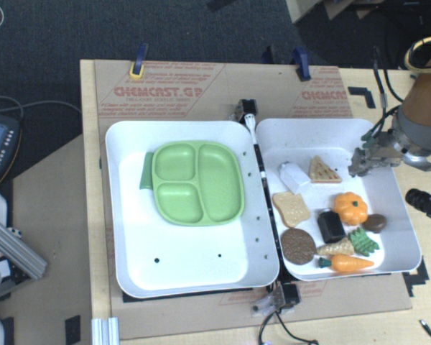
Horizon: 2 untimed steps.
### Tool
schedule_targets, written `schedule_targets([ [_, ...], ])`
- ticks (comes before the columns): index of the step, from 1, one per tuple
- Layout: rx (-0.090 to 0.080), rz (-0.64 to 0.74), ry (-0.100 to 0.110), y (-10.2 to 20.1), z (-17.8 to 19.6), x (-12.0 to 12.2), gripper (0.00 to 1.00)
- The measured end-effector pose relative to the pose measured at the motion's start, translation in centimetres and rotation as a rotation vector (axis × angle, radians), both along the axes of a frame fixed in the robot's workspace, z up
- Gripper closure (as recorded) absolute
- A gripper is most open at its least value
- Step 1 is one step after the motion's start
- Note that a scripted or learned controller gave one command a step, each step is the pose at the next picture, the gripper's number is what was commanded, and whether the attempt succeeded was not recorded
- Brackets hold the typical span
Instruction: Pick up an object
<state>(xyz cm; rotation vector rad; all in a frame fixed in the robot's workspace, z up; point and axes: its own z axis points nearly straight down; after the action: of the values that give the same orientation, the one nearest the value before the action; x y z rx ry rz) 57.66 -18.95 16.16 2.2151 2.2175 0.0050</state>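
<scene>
R bin [409, 254], near edge: carrot [352, 264], pale root piece [335, 249], green leafy item [364, 241], all close together. Just behind: round brown patty [298, 244], black block [331, 226], dark brown lump [375, 223]. Mid bin: orange pumpkin [351, 207], tan bread slice [292, 208]. Further back: white item [293, 177], wedge-shaped sandwich slice [322, 170]. My hand [364, 161] sits over the bin's far R part, just R of the wedge, nothing seen in it; open or clenched – can't tell. L bin [129, 264]: green 3-compartment tray [198, 182]. Both bins on the surface [100, 92].
</scene>
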Motion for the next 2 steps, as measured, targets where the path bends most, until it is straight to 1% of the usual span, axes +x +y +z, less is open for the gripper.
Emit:
schedule_targets([
  [1, 0.000, 0.000, 0.000, 0.0, 4.4, 0.5, 1.00],
  [2, 0.001, 0.000, 0.002, 0.0, 6.5, 0.6, 1.00],
])
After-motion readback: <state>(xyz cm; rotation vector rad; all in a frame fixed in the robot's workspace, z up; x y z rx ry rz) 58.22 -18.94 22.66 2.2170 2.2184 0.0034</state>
